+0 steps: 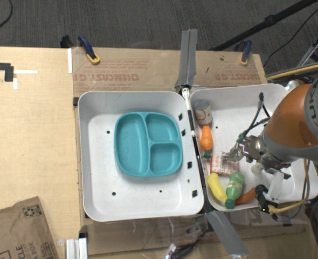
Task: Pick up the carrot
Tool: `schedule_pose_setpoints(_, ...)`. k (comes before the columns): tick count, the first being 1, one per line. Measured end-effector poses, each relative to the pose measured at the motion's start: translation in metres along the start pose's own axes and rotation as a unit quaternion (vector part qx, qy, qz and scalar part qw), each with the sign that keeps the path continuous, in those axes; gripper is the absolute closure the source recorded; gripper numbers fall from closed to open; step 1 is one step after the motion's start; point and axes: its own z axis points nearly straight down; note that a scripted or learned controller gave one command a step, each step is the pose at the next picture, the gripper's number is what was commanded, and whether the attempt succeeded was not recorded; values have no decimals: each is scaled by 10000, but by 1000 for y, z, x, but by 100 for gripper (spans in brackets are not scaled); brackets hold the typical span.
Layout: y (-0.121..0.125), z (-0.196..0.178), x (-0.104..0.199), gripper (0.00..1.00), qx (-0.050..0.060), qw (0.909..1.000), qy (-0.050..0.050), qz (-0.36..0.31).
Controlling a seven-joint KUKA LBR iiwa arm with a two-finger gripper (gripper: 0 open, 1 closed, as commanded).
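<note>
Two white bins are set side by side on the bench so that things can be moved from one to the other. The left bin (94, 161) is taken up by a teal plate (148, 143) with three parts, laid flat in the middle.

The right bin (229, 99) is where the toy food is kept, pushed toward its left wall and near corner. The grey and orange arm (296, 125) is stretched in from the right, low over this bin, and the gripper (244, 147) is seen at its end, close to a small packet (222, 163). It cannot be told how the gripper is set.

The carrot (206, 137) is laid beside the left wall, below a small can (202, 114), a little apart from the gripper. A yellow banana (216, 186) and a green bottle (234, 186) are laid near the front.
</note>
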Motion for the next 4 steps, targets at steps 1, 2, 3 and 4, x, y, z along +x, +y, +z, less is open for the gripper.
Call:
schedule_pose_setpoints(1,9,-8,-35,0,125,9994,-2,-315)
schedule_pose_setpoints(2,9,-8,-35,0,125,9994,-2,-317)
schedule_pose_setpoints(3,12,-22,-31,100,90,9994,41,-320)
schedule_pose_setpoints(4,-1,-84,39,100,206,9846,-113,1731)
